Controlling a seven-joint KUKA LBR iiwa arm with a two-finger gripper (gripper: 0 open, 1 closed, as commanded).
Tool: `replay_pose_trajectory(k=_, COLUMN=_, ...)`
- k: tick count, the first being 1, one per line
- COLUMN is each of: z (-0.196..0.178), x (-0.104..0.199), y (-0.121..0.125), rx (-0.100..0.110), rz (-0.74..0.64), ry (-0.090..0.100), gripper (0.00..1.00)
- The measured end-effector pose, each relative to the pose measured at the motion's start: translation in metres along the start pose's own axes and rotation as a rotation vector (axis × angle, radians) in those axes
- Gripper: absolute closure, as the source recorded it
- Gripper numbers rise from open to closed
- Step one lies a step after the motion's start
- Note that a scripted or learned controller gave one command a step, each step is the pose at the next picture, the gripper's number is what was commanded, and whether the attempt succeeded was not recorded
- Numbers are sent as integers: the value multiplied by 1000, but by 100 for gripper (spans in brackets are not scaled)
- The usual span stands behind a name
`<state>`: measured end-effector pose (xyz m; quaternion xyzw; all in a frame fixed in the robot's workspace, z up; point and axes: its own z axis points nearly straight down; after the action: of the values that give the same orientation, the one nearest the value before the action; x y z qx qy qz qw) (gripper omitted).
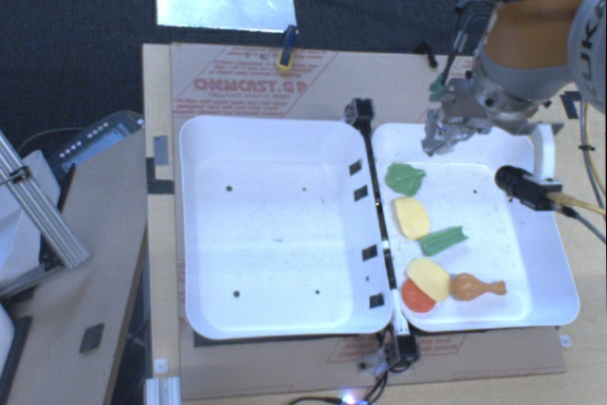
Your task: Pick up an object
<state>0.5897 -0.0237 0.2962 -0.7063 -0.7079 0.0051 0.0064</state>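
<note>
Green plastic, a leaf-shaped toy (405,176), lies in the upper left part of the right bin (541,232), and of all the pieces it sits nearest the pincer (438,143), so it looks the likeliest pick; below it, toward the frame's lower middle, come a pale yellow piece (412,216), a green pod-like piece (443,240), a second yellow piece (429,279) touching a red one (416,297), and an orange drumstick-shaped toy (474,286); the left bin (275,223) takes up the centre of the frame, both bins resting on a surface (247,81) covered with printed cardboard; the pincer hangs at the upper edge of the right bin, just above and to the right of the leaf, with nothing visible between its fingers; whether they are spread or pressed together I cannot tell, the tips being too small and dark; the step in hand seems to be the approach, with no grasp made yet; the next move would call for shifting slightly down-left over the leaf, then descending so the fingers straddle it before they close on it, since the piece is flat and could slip
</note>
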Motion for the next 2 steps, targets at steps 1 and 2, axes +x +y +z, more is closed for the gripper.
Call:
replay_pose_trajectory(k=1, z=-156, x=85, y=-27, rx=-36, rz=-11, ry=2, gripper=100)
replay_pose_trajectory(k=2, z=-26, x=110, y=-44, rx=-7, rz=-5, ry=-2, gripper=100)
